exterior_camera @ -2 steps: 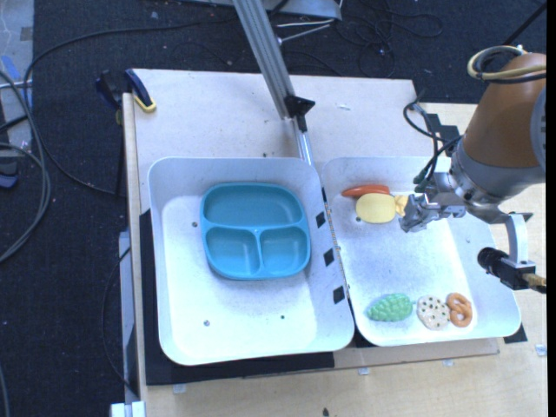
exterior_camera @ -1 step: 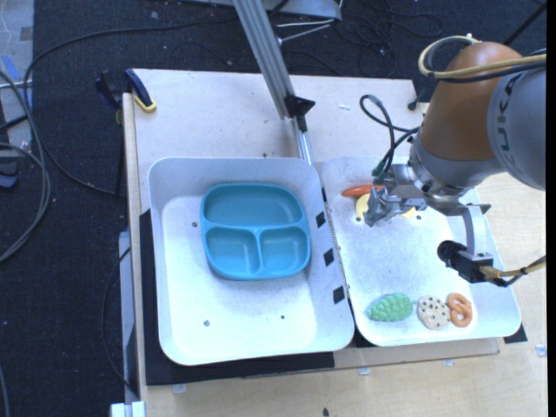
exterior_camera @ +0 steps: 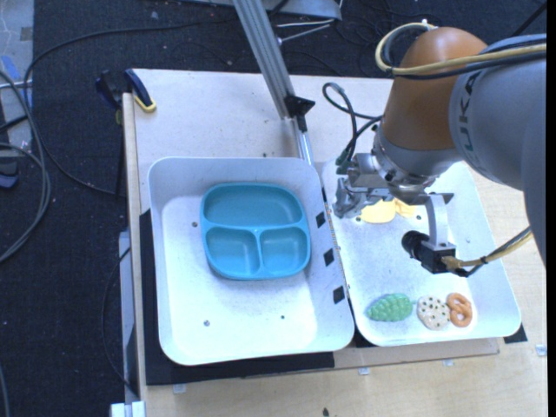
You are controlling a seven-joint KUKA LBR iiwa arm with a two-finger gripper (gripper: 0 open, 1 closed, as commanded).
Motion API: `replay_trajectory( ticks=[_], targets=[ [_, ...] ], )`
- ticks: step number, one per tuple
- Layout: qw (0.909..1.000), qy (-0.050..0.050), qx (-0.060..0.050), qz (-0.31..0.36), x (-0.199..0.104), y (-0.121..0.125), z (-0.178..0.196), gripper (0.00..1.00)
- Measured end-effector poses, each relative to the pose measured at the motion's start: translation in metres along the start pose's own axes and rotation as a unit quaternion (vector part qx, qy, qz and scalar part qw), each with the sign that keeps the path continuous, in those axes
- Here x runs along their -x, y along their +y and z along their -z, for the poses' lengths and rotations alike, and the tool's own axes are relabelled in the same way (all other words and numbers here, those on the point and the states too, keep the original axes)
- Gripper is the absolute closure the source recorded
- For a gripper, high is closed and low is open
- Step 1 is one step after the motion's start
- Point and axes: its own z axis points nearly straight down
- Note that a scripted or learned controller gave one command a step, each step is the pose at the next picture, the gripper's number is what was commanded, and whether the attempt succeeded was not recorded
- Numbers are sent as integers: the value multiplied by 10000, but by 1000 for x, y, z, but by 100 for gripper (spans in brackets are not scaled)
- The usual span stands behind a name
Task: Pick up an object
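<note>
The left bin (exterior_camera: 174, 320) holds a blue 3-compartment plate (exterior_camera: 255, 230). In the right bin (exterior_camera: 495, 294) the gripper (exterior_camera: 349, 200) hangs just beside a yellow object (exterior_camera: 380, 212), approaching a grasp; its closure I cannot tell. Next: descend squarely over it.

Plate (exterior_camera: 255, 231): I see smooth blue plastic, slightly glossy.
Bins (exterior_camera: 178, 320): white, matt plastic.
Bench (exterior_camera: 208, 111): pale wood, matt.
</note>
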Motion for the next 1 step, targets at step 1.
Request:
replay_trajectory(
  ticks=[1],
  targets=[
    [10000,-2,2,-9,-51,10,7,100]
  ],
)
